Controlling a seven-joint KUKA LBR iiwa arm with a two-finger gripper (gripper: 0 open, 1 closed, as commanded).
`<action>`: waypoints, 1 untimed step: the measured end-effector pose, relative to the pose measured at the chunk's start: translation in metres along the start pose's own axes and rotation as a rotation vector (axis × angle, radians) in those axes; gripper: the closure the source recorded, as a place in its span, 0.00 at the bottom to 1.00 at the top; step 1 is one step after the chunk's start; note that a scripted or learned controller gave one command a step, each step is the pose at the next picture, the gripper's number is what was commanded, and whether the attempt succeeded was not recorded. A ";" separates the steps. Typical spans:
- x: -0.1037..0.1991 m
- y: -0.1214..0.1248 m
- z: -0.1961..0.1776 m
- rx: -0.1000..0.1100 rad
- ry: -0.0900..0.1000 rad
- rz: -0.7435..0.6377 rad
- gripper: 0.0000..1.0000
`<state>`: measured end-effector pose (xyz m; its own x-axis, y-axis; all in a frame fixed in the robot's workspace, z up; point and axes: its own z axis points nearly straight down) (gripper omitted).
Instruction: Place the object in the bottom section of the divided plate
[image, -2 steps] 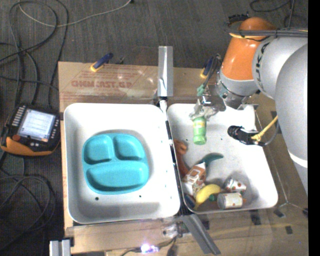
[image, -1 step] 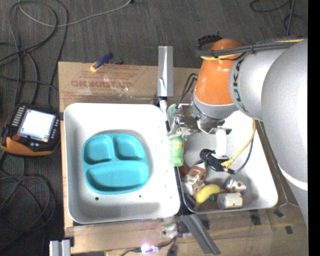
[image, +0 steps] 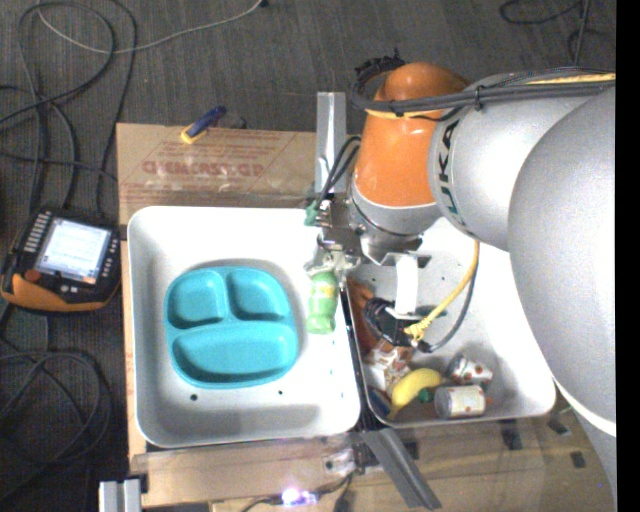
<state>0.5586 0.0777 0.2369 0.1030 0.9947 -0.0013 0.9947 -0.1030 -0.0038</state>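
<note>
We see the hand (image: 326, 268) over the left bin's right edge, seemingly clamped on a pale green plastic bottle (image: 321, 305) beside the turquoise divided plate (image: 233, 325).

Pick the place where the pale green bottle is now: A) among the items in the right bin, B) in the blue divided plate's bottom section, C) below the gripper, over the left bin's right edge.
C: the pale green bottle hangs under the gripper, right of the blue divided plate.
</note>
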 end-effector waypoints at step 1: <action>0.004 -0.019 -0.001 0.001 0.000 0.205 1.00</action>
<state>0.5404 0.0837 0.2381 0.3037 0.9528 -0.0024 0.9528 -0.3037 -0.0049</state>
